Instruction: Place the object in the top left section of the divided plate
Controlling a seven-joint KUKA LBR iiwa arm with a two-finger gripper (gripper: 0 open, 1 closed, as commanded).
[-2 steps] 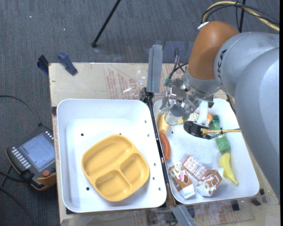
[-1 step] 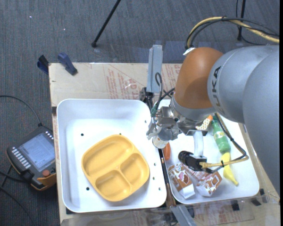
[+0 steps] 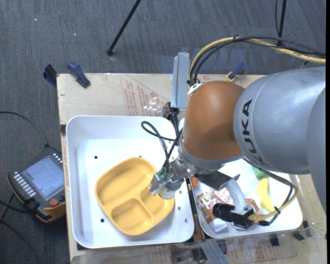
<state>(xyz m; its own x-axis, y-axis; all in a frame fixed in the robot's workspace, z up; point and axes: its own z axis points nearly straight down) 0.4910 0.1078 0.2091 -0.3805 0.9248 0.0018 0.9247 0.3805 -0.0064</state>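
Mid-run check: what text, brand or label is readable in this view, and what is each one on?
"KUKA": black letters on the grey arm, running up its casing.
Teach pendant screen, on the floor left of the bench: content too small to read.
Snack packet in the right bin: print too blurred to read.

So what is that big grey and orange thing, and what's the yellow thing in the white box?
The big grey and orange thing is a robot arm. A computer program moves it. The picture comes from one camera fixed above the bench, looking down at a slant, and the arm reaches in from the right. On the bench sit two shallow white bins. The left bin holds a yellow divided plate, the kind with separate sections for food. The arm's gripper, its grabbing part, is down at the plate's right edge. I cannot tell whether it holds anything. The right bin holds a jumble of small things, one of them yellow. A handheld controller lies on the floor.
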